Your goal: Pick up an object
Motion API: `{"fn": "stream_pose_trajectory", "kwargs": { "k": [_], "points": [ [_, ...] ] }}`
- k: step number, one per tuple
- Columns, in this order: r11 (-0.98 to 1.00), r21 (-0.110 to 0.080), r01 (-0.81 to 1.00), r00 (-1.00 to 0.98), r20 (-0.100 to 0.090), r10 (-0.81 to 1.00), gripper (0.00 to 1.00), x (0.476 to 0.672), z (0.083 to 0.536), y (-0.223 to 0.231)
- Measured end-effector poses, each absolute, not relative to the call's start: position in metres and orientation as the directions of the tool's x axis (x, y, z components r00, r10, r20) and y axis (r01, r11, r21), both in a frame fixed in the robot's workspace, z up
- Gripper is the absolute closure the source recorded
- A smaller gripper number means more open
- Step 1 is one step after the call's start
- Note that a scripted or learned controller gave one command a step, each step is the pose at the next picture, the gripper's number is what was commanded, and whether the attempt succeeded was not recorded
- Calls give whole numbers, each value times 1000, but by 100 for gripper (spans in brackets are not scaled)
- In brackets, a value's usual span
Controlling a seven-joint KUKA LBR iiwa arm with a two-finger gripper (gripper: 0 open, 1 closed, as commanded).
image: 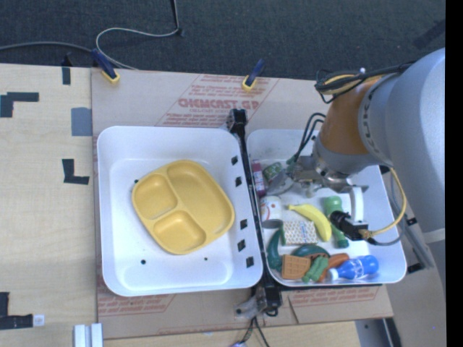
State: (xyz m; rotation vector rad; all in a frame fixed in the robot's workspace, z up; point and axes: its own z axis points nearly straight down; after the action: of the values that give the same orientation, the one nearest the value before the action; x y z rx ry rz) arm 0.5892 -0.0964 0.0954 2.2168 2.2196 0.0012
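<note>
The right bin (394, 255) holds a heap of toy food: a yellow banana (314, 218), a white patterned square (299, 231), a brown waffle piece (294, 267), a blue bottle (359, 267), a dark green vegetable (275, 245), a small green can (273, 172) and a green block (333, 206). My gripper (283, 183) hangs low over the bin's upper left part, just right of the green can and above the banana. The wrist hides what lies directly under it. I see nothing held.
The left bin (116, 194) holds a yellow divided plate (182, 205). A black divider with clips (246, 194) runs between the bins. The grey arm with its orange band (347, 125) covers the right bin's upper right. Cables (376, 226) loop beside the banana.
</note>
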Motion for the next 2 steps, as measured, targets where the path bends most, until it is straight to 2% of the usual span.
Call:
{"fn": "stream_pose_trajectory", "kwargs": {
  "k": [1,2],
  "points": [
    [2,3,1000,-2,-2,1000,0,654,85,-102],
    [3,3,1000,-3,-4,1000,100,654,96,-102]
  ]
}}
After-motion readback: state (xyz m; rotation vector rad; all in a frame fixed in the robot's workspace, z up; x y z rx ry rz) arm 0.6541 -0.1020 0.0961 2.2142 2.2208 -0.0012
